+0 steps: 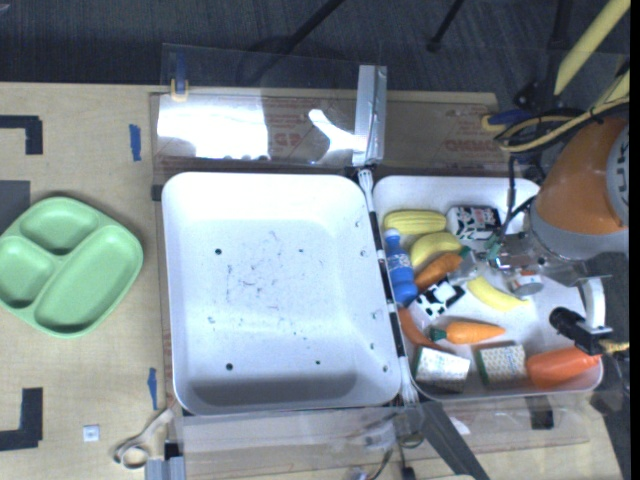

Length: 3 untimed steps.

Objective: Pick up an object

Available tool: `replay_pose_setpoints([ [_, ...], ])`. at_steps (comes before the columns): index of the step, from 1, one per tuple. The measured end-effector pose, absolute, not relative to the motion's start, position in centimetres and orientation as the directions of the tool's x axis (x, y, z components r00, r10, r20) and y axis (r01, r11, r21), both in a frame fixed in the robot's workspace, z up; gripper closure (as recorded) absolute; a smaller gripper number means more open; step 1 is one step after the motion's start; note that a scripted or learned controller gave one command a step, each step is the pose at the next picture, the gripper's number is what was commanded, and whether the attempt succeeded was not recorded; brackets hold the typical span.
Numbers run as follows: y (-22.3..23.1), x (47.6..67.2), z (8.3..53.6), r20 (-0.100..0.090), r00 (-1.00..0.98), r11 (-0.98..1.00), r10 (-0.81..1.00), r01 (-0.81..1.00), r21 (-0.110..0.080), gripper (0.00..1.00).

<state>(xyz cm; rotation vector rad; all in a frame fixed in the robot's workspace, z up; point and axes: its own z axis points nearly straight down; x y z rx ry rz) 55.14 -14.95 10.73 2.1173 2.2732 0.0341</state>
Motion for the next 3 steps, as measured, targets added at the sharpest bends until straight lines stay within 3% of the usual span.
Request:
replay_pose_setpoints([
  [1,-11.2,55.5,15.0,0.0,-0.167,0.167,0.986,0.986,0.002,0.0],
  [2,-14.6,52.8,10.9,-0.002,-0.107,0.107,0.994,0.994,0.034,0.0],
  [3,-14.9,53.1,12.3,-0.009,-0.104,0.104,0.995,0.994,0.045,1.0],
])
